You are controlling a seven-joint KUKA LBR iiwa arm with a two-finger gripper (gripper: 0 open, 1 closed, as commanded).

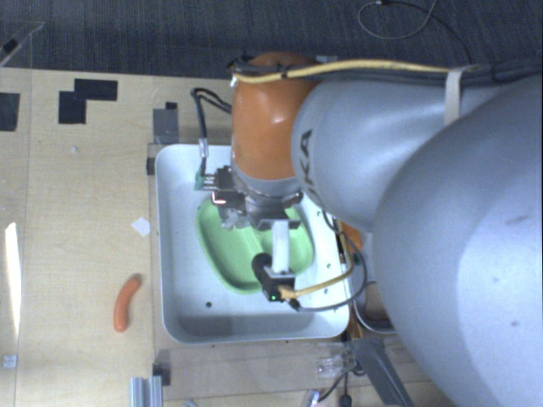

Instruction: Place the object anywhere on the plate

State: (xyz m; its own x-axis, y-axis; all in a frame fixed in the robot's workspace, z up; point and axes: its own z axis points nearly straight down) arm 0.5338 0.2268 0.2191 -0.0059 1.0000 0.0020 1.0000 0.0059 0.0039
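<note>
A light green plate (219, 253) lies in the left white bin (170, 244), towards its right half. My gripper (252, 225) hangs right over the plate, and the orange-banded wrist above it hides the plate's middle and far side. An orange-red sausage (127, 302) lies on the wooden bench left of the bin, outside it and well away from the gripper. I see nothing on the visible part of the plate.
A small white scrap (141, 225) lies on the bench left of the bin. Black flat shapes (85, 98) mark the bench at the far left. The grey arm covers most of the right side, including the second bin.
</note>
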